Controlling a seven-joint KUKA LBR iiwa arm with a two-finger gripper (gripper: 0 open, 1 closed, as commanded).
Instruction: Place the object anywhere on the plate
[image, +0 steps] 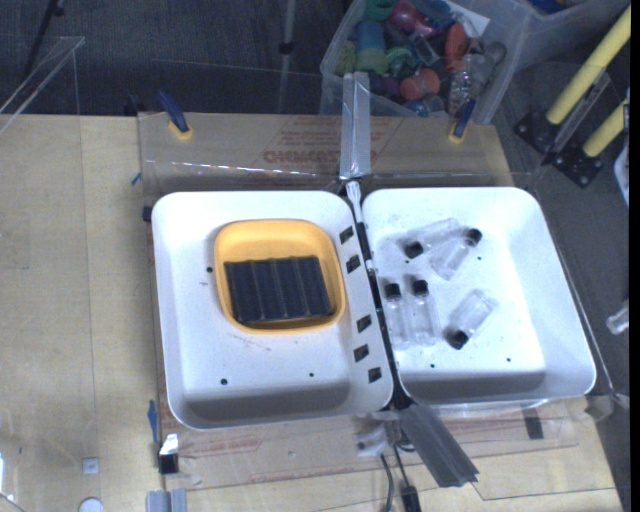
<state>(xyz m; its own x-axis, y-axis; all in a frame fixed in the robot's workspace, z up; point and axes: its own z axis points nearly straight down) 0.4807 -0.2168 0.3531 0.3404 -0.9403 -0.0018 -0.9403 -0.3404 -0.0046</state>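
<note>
As far as can be judged, pincer state: cannot be told.
Objects: small clear plastic bottles (470, 318) with black caps, lying scattered in the right bin (560, 345), none on the plate.
Plate (232, 250): yellow, rounded-square, glossy, set in the left bin (190, 340); a dark ribbed rectangular slab (277, 288) is carried on it.
Bins: white, shallow, smooth, round-cornered, touching along a strip marked with black squares (358, 290).
Writing: red lettering (305, 155) on the clear sheet behind the bins, too blurred to be read.

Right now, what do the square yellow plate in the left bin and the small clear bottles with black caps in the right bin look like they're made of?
Square yellow plate: likely plastic, matte, evenly coloured, with a dark ribbed insert. Small clear bottles: see-through, glossy, probably plastic, possibly glass.
</note>
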